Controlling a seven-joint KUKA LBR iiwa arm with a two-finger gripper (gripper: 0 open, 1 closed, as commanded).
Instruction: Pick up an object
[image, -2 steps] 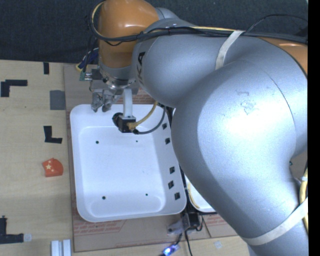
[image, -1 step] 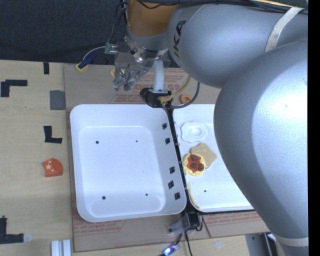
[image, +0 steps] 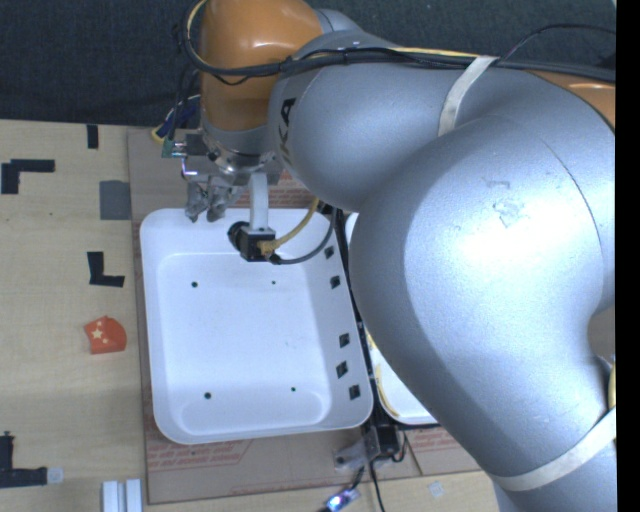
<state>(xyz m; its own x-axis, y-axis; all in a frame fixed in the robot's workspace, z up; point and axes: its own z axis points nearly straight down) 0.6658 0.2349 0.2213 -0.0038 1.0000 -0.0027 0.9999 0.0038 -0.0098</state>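
The arm (image: 470, 240) dominates the view, its grey bulk crossing from the right and covering most of the right bin (image: 405, 405), of which only a sliver of rim shows. The left bin (image: 240, 330) lies open to view, its white floor bare apart from a few dark dots (fixing holes, by the look of them). The gripper (image: 207, 205) hangs below the orange band, over the bin's far-left corner by the rim. Its fingers stand slightly apart with nothing between them; no object is held. A black fitting with a cable (image: 252, 242) hangs just beside it.

The only loose candidate visible is a small orange object (image: 105, 335), lying on the bench well apart from the gripper, outside the left bin's left wall.

Judgement: the pick is not yet made. To do it well, the gripper should be centred over a real object before descending, fingers spread wide enough to straddle it, and kept clear of the bin's rim.
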